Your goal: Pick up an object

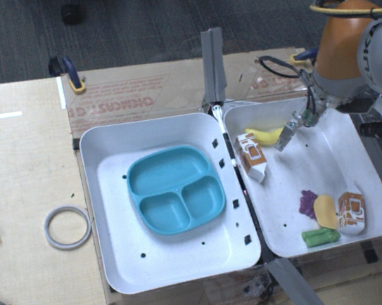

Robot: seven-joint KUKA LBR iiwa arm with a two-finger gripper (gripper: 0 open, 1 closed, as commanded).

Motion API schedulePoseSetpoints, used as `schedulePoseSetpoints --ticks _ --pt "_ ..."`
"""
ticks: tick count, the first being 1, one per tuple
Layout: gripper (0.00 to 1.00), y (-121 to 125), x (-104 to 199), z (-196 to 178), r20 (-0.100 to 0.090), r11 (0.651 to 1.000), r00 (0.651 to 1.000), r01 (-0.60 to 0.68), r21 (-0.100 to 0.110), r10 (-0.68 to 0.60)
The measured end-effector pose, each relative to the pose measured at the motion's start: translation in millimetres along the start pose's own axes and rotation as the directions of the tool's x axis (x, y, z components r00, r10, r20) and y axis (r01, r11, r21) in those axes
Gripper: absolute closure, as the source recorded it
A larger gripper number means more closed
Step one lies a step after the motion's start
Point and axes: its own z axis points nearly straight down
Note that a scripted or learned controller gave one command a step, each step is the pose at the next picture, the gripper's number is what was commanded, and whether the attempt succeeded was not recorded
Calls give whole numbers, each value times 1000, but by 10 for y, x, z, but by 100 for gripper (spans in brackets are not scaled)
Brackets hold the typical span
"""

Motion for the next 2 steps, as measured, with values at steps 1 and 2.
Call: schedulePoseSetpoints --ticks 1,2 --pt "0 237 482 76 6 1000 1000 -23 -1 23" --pt "0 -133 -136 86 1 1000 1000 -30 0 30"
